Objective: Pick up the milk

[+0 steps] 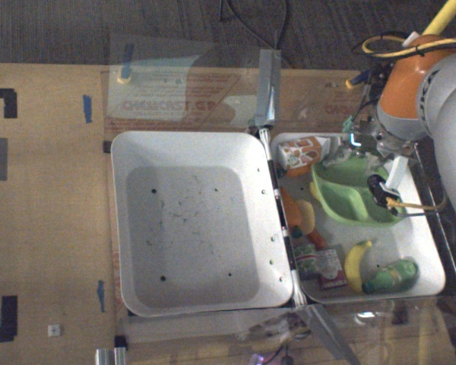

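The milk [301,156], a small white carton with orange print, lies in the far left corner of the right bin [429,261]. My gripper [349,149] hangs over the far part of that bin, just right of the carton and above the rim of a green bowl [348,196]. The grey arm with its orange band [410,90] comes in from the upper right. Nothing shows between the carton and the gripper but a short gap.
The right bin also holds an orange fruit [302,215], a red and green packet [319,265], a banana [355,265] and a green object [391,276] at the front. The left bin [137,154] stands beside it. Cables [387,46] trail near the wrist.
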`<state>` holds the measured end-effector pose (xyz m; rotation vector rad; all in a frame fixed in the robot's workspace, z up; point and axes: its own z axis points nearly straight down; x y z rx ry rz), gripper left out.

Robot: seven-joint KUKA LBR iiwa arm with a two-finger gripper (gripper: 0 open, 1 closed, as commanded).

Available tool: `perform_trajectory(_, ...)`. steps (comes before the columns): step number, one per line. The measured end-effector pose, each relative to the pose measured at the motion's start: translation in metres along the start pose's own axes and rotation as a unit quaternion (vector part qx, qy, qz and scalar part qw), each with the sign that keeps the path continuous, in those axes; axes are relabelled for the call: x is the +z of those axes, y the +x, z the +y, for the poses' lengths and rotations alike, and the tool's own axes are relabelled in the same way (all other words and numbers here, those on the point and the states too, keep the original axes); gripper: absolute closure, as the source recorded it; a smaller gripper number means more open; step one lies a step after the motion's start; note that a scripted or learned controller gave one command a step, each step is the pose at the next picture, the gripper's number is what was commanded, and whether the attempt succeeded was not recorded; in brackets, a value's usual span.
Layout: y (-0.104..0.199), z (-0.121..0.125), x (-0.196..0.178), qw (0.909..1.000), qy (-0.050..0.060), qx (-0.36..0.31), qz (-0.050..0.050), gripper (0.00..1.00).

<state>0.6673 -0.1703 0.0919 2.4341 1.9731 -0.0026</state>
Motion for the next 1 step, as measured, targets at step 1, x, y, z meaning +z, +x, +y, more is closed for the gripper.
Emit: perform_trajectory(1, -0.0267, 0.011, -0.0007, 0.9998, 0.009, 0.001, 0.016, 0.0)
